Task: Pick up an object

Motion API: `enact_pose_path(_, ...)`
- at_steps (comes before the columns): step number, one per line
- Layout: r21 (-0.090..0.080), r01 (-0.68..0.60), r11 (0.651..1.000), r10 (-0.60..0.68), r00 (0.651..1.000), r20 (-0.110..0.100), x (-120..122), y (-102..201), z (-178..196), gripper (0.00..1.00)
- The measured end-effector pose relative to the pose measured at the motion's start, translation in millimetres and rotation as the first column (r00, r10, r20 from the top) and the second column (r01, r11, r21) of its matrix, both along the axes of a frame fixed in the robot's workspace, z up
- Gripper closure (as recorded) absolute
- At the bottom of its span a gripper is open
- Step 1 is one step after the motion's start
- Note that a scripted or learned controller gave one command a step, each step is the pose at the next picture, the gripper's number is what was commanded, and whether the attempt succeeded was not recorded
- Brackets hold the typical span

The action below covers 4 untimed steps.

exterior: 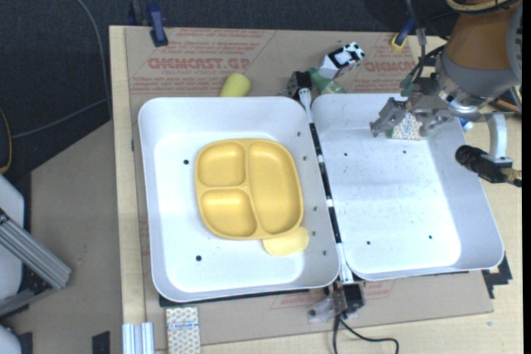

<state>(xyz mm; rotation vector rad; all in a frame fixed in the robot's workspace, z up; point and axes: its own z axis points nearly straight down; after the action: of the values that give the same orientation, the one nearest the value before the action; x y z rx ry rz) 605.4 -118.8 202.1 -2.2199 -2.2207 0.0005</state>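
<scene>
My gripper (406,118) hangs low over the far part of the right bin (415,211), on the grey arm with the orange band. Its two grey fingers (382,119) are spread apart, so it is open. A small pale speckled object (405,128) lies between and just below them on the bin floor; I cannot tell whether the fingers touch it. In the left bin (166,178) sits a yellow three-compartment plate (249,186), with a flat pale yellow piece (287,243) poking out from under its near edge.
On the cardboard behind the bins lie a yellow object (236,84), a black-and-white item (345,56) and a green one (326,75). A blue clamp (155,23) grips the board's far edge. A patterned packet (182,327) lies at the front.
</scene>
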Motion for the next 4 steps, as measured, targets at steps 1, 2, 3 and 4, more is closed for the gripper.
enact_pose_path(1,-0.001,0.000,1.000,0.000,1.000,0.001,-2.7,8.1,-117.8,0.00)
enact_pose_path(2,-0.002,0.001,1.000,-0.001,1.000,0.003,43.5,-38.1,-116.9,0.00)
enact_pose_path(3,0.000,-0.001,1.000,0.001,1.000,0.001,-15.9,8.4,-34.8,0.00)
enact_pose_path(4,-0.001,0.000,1.000,0.000,1.000,0.000,37.8,21.3,-118.8,0.00)
